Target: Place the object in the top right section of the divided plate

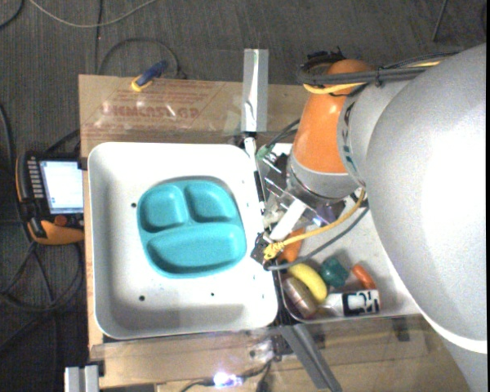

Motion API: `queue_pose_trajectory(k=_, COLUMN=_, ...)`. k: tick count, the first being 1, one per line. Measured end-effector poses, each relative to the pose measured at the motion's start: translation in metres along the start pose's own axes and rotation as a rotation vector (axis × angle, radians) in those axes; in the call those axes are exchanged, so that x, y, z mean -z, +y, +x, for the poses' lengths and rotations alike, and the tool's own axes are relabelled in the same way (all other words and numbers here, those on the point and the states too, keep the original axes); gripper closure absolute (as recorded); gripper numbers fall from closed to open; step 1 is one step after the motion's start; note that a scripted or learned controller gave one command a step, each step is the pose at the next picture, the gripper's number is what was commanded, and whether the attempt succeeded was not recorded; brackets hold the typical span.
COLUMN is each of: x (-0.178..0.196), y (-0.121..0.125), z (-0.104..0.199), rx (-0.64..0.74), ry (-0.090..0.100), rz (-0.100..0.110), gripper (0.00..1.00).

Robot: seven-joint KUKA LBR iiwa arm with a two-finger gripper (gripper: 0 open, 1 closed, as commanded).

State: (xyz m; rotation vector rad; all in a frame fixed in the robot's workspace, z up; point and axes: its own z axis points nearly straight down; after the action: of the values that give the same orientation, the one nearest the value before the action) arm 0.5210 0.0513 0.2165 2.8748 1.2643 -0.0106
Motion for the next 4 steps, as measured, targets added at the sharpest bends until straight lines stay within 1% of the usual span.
queue_pose_trajectory(k=1, x=-0.007, y=0.004, z=0.062, rx=0.063, ry=-0.001, rz=-0.001, gripper=1.00)
queue_pose_trajectory(k=2, x=-0.035, y=-0.001, z=-0.018, rx=0.139, ry=0.000, rz=0.003, gripper=1.00)
queue_pose_trajectory(k=3, x=-0.028, y=-0.002, z=-0.055, rx=0.190, ry=0.001, rz=0.002, gripper=1.00)
queue_pose_trajectory(k=4, x=-0.035, y=0.001, z=-0.058, rx=0.143, ry=0.002, rz=0.004, gripper=1.00)
